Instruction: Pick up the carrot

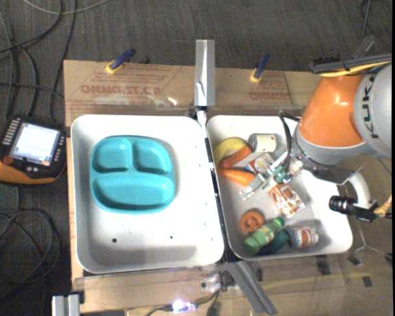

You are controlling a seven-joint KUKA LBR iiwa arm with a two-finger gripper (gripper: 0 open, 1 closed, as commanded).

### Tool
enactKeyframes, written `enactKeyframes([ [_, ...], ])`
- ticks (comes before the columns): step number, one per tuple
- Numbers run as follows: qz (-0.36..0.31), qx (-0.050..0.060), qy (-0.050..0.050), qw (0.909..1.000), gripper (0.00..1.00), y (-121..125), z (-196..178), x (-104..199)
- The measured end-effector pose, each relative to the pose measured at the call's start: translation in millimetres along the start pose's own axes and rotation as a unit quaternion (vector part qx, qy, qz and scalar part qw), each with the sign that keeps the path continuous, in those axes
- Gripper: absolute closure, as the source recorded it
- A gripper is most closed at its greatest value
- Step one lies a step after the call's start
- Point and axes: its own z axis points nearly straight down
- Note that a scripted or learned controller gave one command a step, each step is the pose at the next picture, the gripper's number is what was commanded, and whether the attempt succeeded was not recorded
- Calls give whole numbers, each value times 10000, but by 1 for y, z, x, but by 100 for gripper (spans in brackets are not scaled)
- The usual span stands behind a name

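Note:
The carrot (237, 175) is an orange tapered piece lying in the left part of the right bin (329, 242), its length running left to right. My gripper (264, 174) hangs low over the bin just right of the carrot, at its right end, with the grey and orange arm (336, 120) reaching in from the right. Whether the gripper touches the carrot cannot be made out.
Around the carrot lie a yellow fruit (228, 146), a red-orange piece (237, 157), a small can (263, 141), an orange-and-white packet (285, 200), an orange ring (252, 221), a green bottle (263, 236) and another can (304, 237). The left bin (85, 242) holds a blue divided plate (133, 174).

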Motion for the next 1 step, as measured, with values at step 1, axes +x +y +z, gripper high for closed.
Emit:
enactKeyframes([
  [1,-1408,-58,-69,9900,0,11,87,-49],
])
